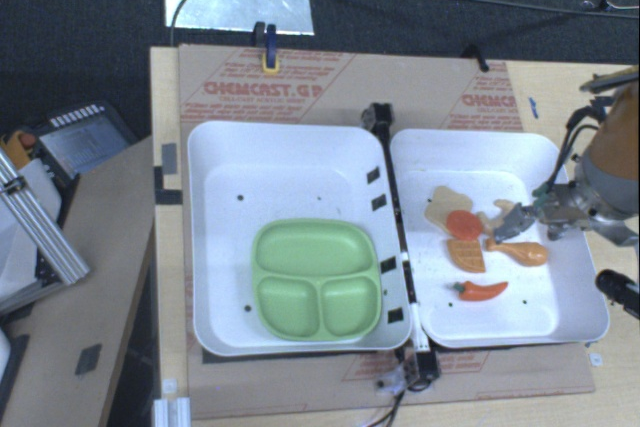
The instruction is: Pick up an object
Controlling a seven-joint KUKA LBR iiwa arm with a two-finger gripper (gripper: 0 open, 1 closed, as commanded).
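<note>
Several toy foods lie in the right bin point(530, 320): a tan slice point(443, 205), a red tomato point(463, 223) on it, an orange waffle point(467, 256), an orange drumstick point(526, 253) and a red chili pepper point(483, 291). My gripper point(506, 221) reaches in from the right, low over the bin, just right of the tomato and above the drumstick's thin end. Its fingers stand apart with nothing between them. The grey wrist point(575, 205) hides part of the bin's right side.
The left bin point(220, 165) holds a green divided plate point(315, 277) at its front. A black divider with clips point(392, 225) runs between the bins. Bare bin floor lies behind the foods and in the right bin's front right corner.
</note>
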